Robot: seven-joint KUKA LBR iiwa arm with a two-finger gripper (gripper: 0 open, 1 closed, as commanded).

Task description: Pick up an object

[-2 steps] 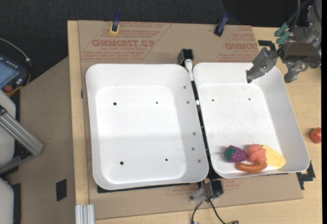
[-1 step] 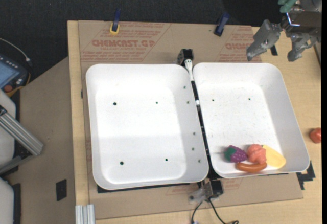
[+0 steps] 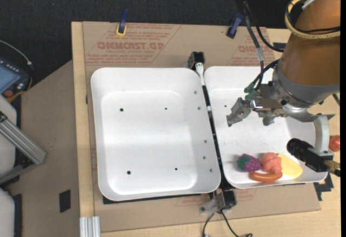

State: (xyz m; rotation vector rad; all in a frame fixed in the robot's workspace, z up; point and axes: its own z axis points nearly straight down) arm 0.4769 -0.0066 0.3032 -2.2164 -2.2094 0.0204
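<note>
Two shallow white bins sit side by side on a brown board marked with red lettering. The left bin (image 3: pixel 146 133) shows a bare white floor with four small dark dots and a row of dots along its right wall. The right bin (image 3: pixel 238 87) holds the objects, all gathered in its near corner.

I count four items there — one purple grape bunch (image 3: pixel 249 163), one pink-orange lumpy piece (image 3: pixel 272 162), one yellow flat piece (image 3: pixel 292 168) and one orange-red sausage-shaped piece (image 3: pixel 265 176). The grapes and the pink piece touch side by side; the sausage lies just in front of them, against the bin's near rim; the yellow piece sits to the right, touching the pink one.

The arm (image 3: pixel 313 41) comes in from the right, its orange band large in the upper right corner. The gripper (image 3: pixel 237 113) hangs over the middle of the right bin, well apart from the cluster of objects, pointing toward the divider between the two bins. Nothing is visible between its tips; how far apart they stand I cannot tell from this slant.

Two blue clamps (image 3: pixel 122 20) grip the board's far edge — one near the left, one near the middle. One black clip (image 3: pixel 195 60) sits at the far end of the divider, and another one (image 3: pixel 226 198) at the near end.
</note>
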